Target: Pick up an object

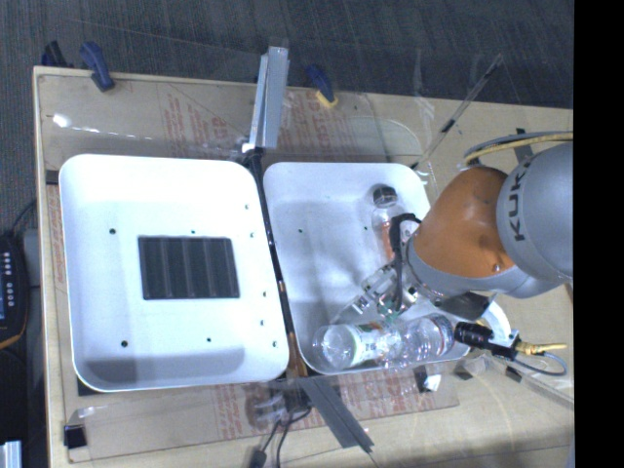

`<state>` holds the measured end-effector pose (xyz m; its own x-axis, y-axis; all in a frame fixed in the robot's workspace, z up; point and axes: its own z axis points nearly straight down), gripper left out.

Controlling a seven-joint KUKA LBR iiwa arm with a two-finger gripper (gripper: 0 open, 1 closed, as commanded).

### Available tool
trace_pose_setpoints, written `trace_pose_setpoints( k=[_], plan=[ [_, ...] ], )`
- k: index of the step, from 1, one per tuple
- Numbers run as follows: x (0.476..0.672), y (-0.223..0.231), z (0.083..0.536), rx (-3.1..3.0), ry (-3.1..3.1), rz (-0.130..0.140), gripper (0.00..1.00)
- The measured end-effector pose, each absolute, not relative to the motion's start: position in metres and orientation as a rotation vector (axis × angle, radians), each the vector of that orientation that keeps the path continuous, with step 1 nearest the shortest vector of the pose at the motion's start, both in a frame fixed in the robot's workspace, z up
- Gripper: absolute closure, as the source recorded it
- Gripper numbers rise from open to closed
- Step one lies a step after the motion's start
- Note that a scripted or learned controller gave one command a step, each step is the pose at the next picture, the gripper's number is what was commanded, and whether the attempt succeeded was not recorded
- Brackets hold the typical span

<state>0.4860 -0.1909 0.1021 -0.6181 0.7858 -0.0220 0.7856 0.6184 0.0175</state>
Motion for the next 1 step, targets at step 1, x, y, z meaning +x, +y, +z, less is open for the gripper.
trace_pose_setpoints(
  k=[1],
  plan=[
    [0.4783,-0.2036,0.1494,1.886,2.51,0.0,0.0]
  ],
)
